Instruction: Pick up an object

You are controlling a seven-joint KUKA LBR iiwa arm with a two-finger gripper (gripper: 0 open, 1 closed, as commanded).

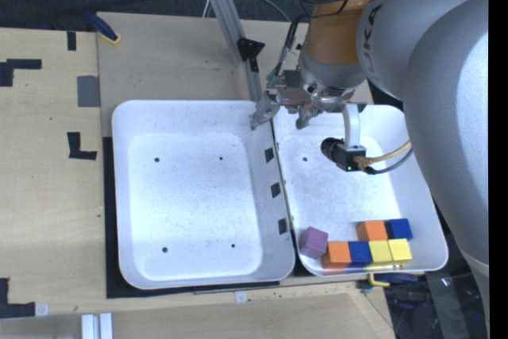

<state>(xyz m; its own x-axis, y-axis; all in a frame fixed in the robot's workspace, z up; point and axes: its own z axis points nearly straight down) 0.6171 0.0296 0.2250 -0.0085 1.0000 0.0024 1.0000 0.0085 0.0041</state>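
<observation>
So I'm watching the gripper (282, 113) hanging over the far end of the right bin (421, 171), right by the divider where the two bins meet. The two fingers (261, 117) are standing spread apart and I'm seeing nothing between them, so it's carrying nothing. All the blocks are sitting well away from the jaws, down at the near end of the same bin: a purple block (314, 240) a bit apart from the rest, then an orange block (339, 252), a blue block (359, 251), a yellow block (380, 251) and another yellow block (399, 249) in a row, with a second orange block (371, 231) and a second blue block (398, 229) just behind them. Between the jaws and the blocks a small black device with a cable (347, 154) is hanging off the wrist. A slanted metal pole (222, 4) is running down just beside the jaws on the far side. The left bin (190, 186) is lying beside the jaws across the divider.
</observation>
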